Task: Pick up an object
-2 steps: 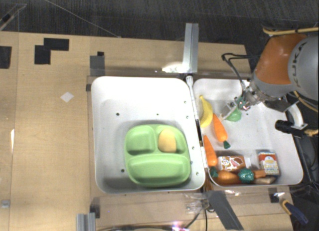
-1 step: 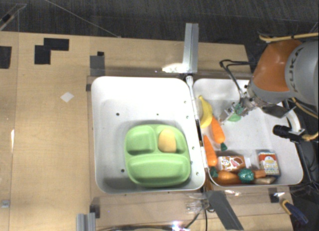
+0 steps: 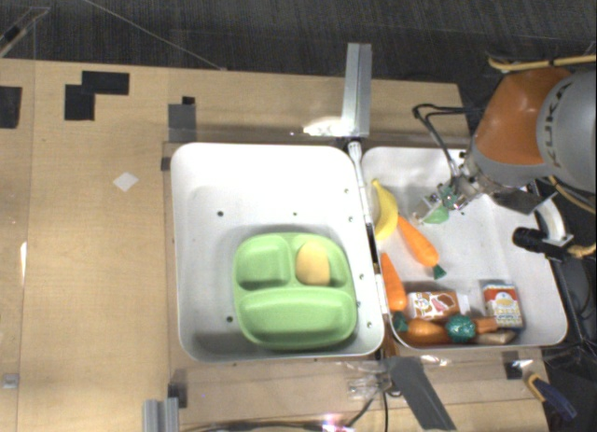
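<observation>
Toy carrot (image 3: 418, 243): lies loose mid right bin (image 3: 550, 327), beside banana (image 3: 383, 209) at the dividing wall. Gripper (image 3: 446, 199) hovers just above-right of it; jaw state cannot be told, nothing visibly held. Open floor lies right of carrot; small boxes (image 3: 501, 303) crowd the near edge. Green divided tray (image 3: 294, 290) occupies left bin.

Arm (image 3: 550, 132): rounded grey casing, broad orange band, black cables looped alongside, small green-and-metal gripper (image 3: 438, 206) at tip

A robotics lab: a wooden bench (image 3: 84, 262) bears two white bins (image 3: 201, 188) under a grey-and-orange arm (image 3: 522, 127), beside dark carpet (image 3: 280, 1).
</observation>
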